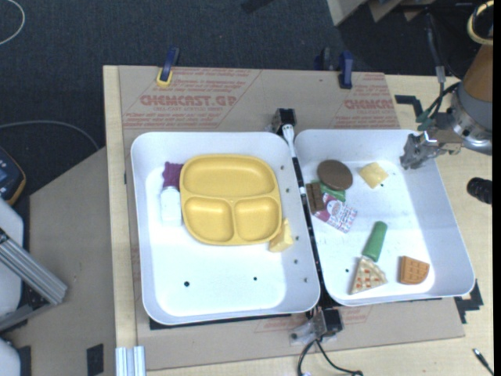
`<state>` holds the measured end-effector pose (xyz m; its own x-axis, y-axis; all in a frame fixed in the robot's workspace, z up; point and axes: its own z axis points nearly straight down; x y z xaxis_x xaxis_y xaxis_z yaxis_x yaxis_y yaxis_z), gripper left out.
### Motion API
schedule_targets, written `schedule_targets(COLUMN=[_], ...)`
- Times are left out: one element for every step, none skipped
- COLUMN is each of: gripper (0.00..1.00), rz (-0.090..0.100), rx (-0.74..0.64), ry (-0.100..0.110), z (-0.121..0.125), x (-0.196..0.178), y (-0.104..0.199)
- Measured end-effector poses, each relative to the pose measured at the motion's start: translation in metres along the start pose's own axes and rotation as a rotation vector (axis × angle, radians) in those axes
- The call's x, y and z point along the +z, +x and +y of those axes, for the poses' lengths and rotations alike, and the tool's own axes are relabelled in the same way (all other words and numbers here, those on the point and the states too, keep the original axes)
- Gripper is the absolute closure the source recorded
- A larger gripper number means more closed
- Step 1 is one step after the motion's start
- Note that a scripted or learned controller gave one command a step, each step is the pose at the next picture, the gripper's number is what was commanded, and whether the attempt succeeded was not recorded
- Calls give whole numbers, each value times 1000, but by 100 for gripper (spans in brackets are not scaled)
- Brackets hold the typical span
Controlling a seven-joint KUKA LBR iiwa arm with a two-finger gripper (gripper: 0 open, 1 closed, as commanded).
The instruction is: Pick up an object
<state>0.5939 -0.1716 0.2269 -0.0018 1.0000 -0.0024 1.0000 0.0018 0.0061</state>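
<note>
The small grey two-finger gripper (413, 152) hangs over the right white bin's (450, 210) far right corner — grip unreadable, I cannot tell. Nearest is the pale yellow cheese-like block (373, 174) — likely its target.

Two smooth white plastic bins (156, 288), faintly glossy, rest on a matt brown board (235, 92) printed in red. The yellow divided tray (231, 198) in the left bin looks like moulded plastic with a soft sheen.

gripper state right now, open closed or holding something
Gripper: at the upper right rim of the right bin, nothing seen between its fingers; open or closed cannot be told.
</note>
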Motion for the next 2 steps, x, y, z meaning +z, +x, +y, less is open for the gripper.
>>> schedule_targets(gripper=[100,100], rz=[6,5], rx=[-3,-4], ry=[10,9], z=[-17,-27], x=[5,-6], y=[55,108])
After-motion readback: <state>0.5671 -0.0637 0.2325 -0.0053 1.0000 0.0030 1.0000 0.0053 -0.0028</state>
